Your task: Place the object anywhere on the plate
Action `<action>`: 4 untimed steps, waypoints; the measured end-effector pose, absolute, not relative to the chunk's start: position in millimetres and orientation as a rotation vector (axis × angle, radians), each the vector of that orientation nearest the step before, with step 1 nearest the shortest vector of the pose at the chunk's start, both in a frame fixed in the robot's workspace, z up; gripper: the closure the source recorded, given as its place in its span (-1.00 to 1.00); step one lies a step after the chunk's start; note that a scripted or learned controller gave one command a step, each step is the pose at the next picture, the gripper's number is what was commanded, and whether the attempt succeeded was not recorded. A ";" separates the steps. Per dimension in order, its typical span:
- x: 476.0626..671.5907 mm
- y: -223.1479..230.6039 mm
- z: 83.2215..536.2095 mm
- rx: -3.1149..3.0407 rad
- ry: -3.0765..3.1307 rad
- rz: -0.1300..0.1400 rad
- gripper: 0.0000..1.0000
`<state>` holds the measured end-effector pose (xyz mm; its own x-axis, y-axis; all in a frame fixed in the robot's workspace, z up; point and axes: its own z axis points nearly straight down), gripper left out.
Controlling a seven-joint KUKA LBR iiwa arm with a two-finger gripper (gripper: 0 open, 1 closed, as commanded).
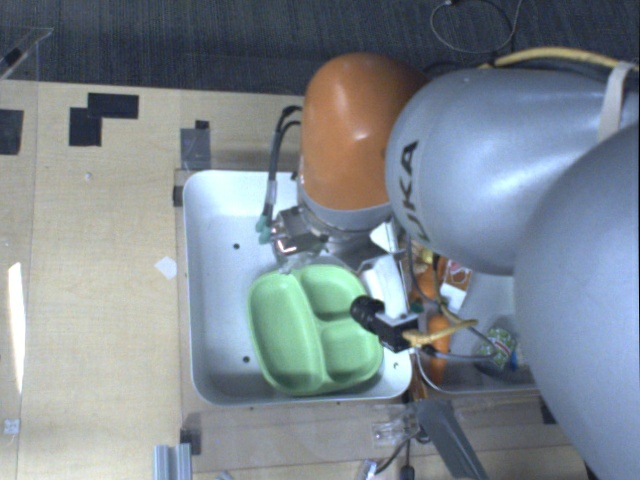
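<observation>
camera view: looking down at a slant, with the arm (pixel 500 168) coming in from the right and covering a big chunk of both bins.
plate (pixel 290 338): green, three compartments (one long one on the left, two smaller on the right). It lies flat in the left bin (pixel 215 268), toward the near right corner.
object: honestly can't tell which one it is. The small stuff I can make out sits in the right bin (pixel 490 303), like an orange thing (pixel 428 278) just past the wall between the bins, mostly hidden under the arm.
gripper (pixel 330 253): right below the orange band, over the plate's far edge. Open or closed, can't tell from here.
bench (pixel 90 298): pale, with black marks (pixel 100 113) up in the far left corner, well apart from the bins.
</observation>
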<state>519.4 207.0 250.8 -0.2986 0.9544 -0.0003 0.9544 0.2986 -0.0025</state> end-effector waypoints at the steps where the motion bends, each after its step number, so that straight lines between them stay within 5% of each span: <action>1: 489.3 220.0 250.2 -1.576 -2.716 0.002 1.00; 2: 517.9 223.8 247.4 -1.470 -2.777 -0.001 1.00; 3: 492.5 225.4 241.7 -1.385 -2.818 0.001 1.00; 4: 488.4 216.8 221.4 -1.329 -2.846 0.000 1.00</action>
<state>488.4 216.8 221.4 -0.6421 0.7666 0.0007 0.7666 0.6421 0.0000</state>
